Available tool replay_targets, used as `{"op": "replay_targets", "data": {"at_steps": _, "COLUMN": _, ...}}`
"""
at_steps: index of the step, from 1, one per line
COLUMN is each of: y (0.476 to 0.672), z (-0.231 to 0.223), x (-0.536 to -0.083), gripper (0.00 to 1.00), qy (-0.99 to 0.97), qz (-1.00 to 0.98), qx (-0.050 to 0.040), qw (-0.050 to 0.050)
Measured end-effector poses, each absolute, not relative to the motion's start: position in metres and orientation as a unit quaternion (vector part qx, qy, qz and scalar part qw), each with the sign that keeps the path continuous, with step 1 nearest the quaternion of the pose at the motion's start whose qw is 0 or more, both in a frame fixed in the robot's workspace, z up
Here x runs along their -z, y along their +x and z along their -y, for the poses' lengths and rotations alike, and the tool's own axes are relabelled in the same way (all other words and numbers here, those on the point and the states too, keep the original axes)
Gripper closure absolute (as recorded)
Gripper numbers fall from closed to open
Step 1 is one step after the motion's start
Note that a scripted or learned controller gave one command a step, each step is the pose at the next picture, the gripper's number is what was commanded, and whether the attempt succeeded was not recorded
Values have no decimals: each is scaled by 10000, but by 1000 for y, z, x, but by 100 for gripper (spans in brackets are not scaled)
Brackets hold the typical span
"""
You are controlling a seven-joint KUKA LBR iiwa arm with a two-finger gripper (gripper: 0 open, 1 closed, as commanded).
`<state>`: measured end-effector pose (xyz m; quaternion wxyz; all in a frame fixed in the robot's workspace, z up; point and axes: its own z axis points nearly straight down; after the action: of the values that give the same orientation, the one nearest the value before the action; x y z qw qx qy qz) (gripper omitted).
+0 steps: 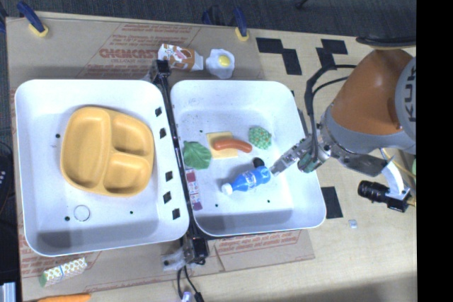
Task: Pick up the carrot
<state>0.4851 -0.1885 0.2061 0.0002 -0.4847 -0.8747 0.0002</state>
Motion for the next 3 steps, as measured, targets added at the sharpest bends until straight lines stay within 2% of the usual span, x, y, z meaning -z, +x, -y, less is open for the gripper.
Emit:
{"op": "replay_targets", "data": {"at_steps": 1, "y": 485, "z": 188, "x": -205, "gripper": 0, "qy": -4846, "qz": 8747, "qx": -3, "qw": 10}}
{"op": "replay_targets", "data": {"at_steps": 2, "y": 582, "z": 205, "x": -227, "gripper": 0, "qy": -4610, "qz": 8874, "qx": 0, "qw": -4}}
{"op": "replay_targets", "data": {"at_steps": 3, "y": 584, "z": 155, "x": -91, "gripper": 0, "qy": -4347, "qz": 9006, "qx": -3, "qw": 1}}
